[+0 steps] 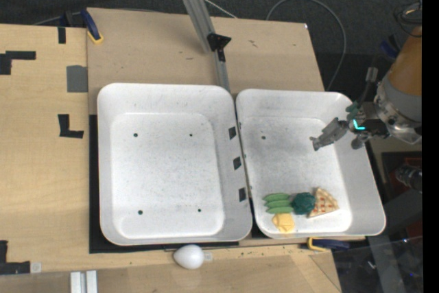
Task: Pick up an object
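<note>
Objs are bunched in the near right corner of the right bin, prob. slid or dropped there, since the rest of that bin's floor is bare. The cluster: a green pea-pod-like toy, a dark green broccoli-like piece, a pizza-slice toy and a yellow piece. All are touching or just beside each other, w/ the yellow one close to the bin's near wall. That crowding looks awkward for a clean grasp; the pizza slice on the outer side seems easiest to isolate.

The left bin holds nothing to pick. A white egg-like obj lies on the tabletop just outside the left bin's near edge.

The arm comes in from the right, wrist above the right bin's far-right side, w/ the orange band at the frame edge. The gripper sits well apart from the cluster, toward the bin's far half. Fingers look spread apart, one reaching left over the bin floor and one nearer the rim, nothing btwn them. Pick not yet begun; the next move calls for travel toward the near corner.
</note>
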`<state>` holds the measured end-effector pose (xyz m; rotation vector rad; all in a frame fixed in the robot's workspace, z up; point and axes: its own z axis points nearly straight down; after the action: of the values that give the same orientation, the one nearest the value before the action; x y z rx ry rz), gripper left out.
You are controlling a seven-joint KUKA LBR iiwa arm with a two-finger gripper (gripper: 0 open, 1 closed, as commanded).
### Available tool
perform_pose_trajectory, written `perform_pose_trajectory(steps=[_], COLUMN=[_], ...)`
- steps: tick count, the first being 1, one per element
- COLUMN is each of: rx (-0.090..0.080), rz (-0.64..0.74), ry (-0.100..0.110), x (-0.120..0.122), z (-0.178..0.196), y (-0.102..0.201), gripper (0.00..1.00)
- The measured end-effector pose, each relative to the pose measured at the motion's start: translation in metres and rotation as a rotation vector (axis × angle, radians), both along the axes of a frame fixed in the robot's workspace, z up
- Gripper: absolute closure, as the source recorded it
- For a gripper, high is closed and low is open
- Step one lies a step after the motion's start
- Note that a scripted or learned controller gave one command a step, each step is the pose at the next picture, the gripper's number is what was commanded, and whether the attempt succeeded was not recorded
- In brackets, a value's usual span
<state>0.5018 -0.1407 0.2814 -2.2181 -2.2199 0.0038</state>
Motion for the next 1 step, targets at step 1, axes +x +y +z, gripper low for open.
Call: perform_pose_trajectory(steps=[1], rx=[-0.001], rz=[0.001], ry=[-0.004], x=[0.0006], z=[0.0017], y=[-0.0002], gripper=[0.0])
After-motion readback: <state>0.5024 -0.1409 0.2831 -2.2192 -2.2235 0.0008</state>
